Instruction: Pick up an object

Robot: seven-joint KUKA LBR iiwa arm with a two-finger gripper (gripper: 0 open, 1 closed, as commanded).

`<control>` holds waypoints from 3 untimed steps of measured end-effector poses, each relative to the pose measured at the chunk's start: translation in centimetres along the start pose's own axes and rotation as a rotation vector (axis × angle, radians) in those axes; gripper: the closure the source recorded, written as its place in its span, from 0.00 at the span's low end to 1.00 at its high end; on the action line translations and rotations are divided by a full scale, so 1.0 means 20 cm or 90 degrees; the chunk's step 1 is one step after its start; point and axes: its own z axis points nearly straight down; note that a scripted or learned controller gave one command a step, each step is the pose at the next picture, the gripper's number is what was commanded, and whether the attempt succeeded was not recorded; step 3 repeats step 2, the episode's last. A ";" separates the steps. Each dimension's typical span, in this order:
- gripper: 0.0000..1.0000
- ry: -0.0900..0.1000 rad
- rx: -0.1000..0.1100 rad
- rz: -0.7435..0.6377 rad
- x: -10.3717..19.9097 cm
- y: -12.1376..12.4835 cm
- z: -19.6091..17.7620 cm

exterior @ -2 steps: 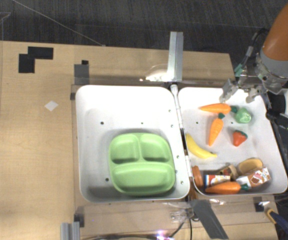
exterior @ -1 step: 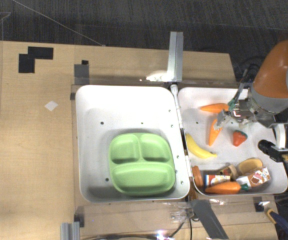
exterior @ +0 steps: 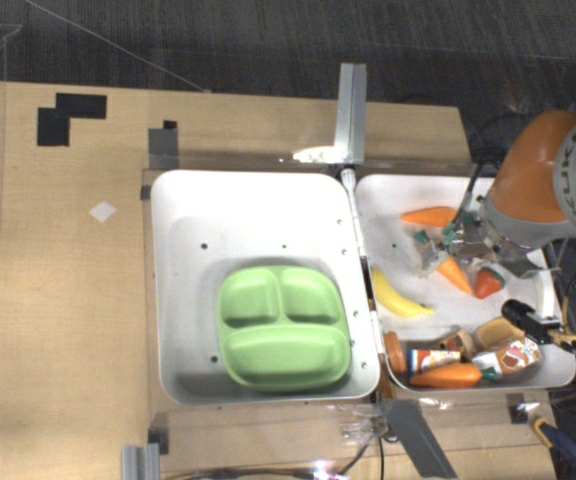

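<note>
While the gripper (exterior: 448, 240) hovered over the carrots (exterior: 454, 273), I judged reach underway; jaw state possibly open, I couldn't tell. Next: descend toward six o'clock.

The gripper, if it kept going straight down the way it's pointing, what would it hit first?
Most likely the small carrot lying right under the gripper in the right bin, though depth is hard to judge from this slanted view.
</note>
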 end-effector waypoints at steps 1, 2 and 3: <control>1.00 0.000 -0.004 0.000 0.00 0.01 -0.06; 1.00 0.000 0.001 0.080 0.39 0.28 -0.45; 1.00 0.000 0.001 0.080 0.39 0.28 -0.45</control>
